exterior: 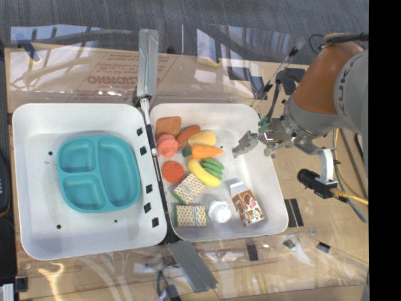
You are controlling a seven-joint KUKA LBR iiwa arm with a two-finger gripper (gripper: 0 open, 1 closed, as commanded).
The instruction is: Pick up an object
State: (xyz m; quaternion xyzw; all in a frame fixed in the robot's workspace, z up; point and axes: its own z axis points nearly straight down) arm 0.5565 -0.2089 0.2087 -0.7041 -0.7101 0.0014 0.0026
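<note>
A teal divided plate (pixel 99 173) is sitting in the middle of the left bin (pixel 31 231), well apart from everything the arm could reach quickly.

Across the divider, the right bin (pixel 276 199) is holding the toy food, crowded against its left half: a brown bread slice (pixel 168 125) at the top, a pink round piece (pixel 166 145) and a red tomato (pixel 173 171) below it, then a sausage (pixel 188 134), a carrot (pixel 207 152), a banana (pixel 203 172) and a green pea pod (pixel 213 166) packed touching one another. Along the near wall a small patterned box (pixel 191 215), a white round item (pixel 220 212) and a milk carton (pixel 247 207) are lying in a row.

The gripper (pixel 245 144) is hovering over the bare upper-right part of this bin, its grey fingers pointing left toward the pile; nothing is showing between them, and how far apart they are standing I cannot tell.

The carrot is probably the nearest candidate: it is lying just left of the fingertips, its long axis running left to right, tip toward the gripper. Closing across its width would likely call for a wrist turn. Open floor is lying to its right and below; neighbours are pressing in on its left.
</note>
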